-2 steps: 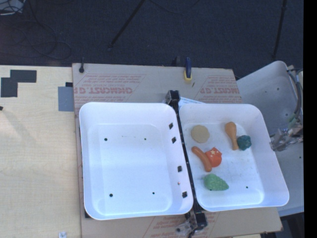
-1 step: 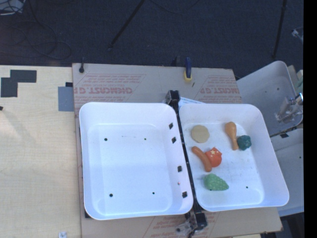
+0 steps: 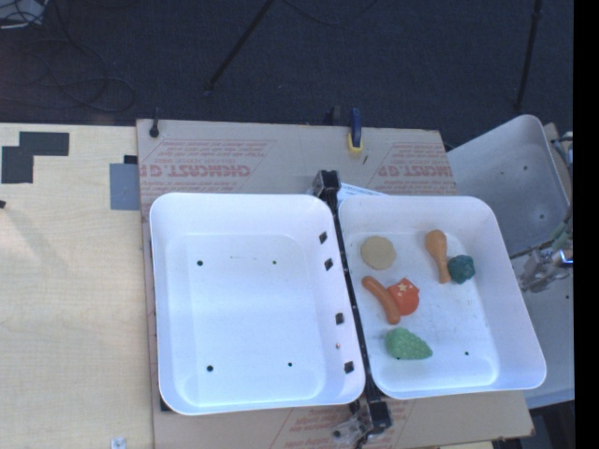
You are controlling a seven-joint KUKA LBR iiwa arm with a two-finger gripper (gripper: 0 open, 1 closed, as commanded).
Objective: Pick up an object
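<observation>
The right white bin (image 3: 510, 344) holds several small toy foods. A tan round disc (image 3: 378, 251) lies near its upper left. To the disc's right is a tan drumstick (image 3: 437, 251), with a dark teal lump (image 3: 460, 268) touching its lower end. An orange sausage (image 3: 380, 298) lies at a slant in the middle, against a red piece (image 3: 404, 295). A green leafy lump (image 3: 407, 345) sits lower down, apart from the others.
The left white bin (image 3: 168, 344) stands beside the right one, joined by black clips (image 3: 339, 318). Both rest on a cardboard sheet (image 3: 234, 162) held by a blue and yellow clamp (image 3: 355, 138). A grey metal plate (image 3: 524, 162) rises at the right.
</observation>
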